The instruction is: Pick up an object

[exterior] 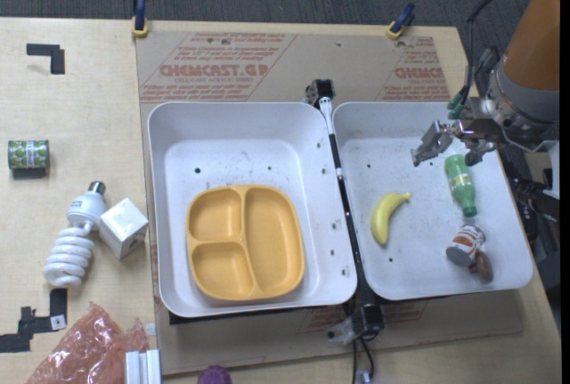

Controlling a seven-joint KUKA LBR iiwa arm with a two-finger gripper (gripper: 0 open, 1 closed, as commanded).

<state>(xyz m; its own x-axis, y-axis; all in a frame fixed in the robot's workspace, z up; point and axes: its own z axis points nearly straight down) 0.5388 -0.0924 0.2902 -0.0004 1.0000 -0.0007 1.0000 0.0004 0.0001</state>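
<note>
The right bin (405, 280) holds a yellow banana (387, 215) near its middle, a green bottle (460, 183) lying toward the right side, and a small white and brown object (469, 249) at the lower right. My gripper (450, 142) hangs over the bin's upper right part, just above the green bottle's top end. Its fingers stand apart with nothing between them. The banana lies well to the lower left of the gripper.
The left bin (169, 195) holds a yellow divided plate (243, 241). On the bench at the left lie a spiral light bulb (73, 240), a white cube (124, 227), a green can (28, 156) and a pink mesh bag (85, 347).
</note>
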